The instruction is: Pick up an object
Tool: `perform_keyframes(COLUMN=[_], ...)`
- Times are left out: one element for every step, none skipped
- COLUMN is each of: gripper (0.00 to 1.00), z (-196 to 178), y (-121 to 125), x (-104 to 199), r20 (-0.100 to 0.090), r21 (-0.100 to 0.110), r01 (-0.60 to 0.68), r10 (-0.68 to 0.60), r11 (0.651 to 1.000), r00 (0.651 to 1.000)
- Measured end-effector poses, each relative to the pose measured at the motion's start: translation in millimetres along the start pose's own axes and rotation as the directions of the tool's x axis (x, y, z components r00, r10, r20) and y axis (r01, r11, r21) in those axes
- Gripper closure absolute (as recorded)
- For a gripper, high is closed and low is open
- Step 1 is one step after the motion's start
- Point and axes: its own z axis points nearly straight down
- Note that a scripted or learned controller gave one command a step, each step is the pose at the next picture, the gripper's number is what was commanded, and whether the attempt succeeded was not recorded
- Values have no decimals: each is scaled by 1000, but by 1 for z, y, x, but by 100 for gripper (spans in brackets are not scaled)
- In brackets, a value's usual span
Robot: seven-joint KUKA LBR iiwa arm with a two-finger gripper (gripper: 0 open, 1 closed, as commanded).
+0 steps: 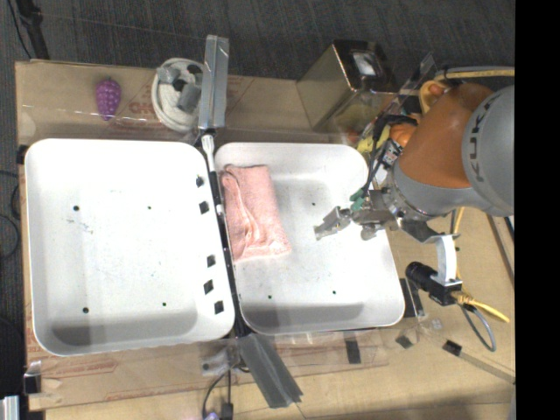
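Two white bins sit side by side on the table, and the claw (328, 227) hangs over the right bin (350, 309), near its right wall. How far its fingers are parted cannot be told from this slanted view; nothing shows between them. The arm (455, 160), grey with its orange band, reaches in behind the claw from the right.

A pink cloth (254, 212) lies flat on the floor of the same bin, to the left of the claw and apart from it, pressed up against the divider between the bins. Farther left, beyond the cloth, is the left bin (52, 234).

Beyond the bins, up and left of the claw, a small purple object (108, 97) and a coil of white cord (178, 93) rest on the table. A tan box (337, 81) stands on the table above the claw, just past the right bin's far rim.
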Motion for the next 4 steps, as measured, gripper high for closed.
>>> perform_keyframes(gripper=[0, 0, 100, 100], z=[87, 105, 96, 5], y=[41, 43, 42, 96], x=[75, 92, 92, 129], r20=[1, 2, 1, 3], r21=[1, 0, 3, -2], r01=[175, 176, 177, 418], r10=[-175, -176, -177, -418], r11=[985, 984, 984, 909], r00=[985, 984, 984, 909])
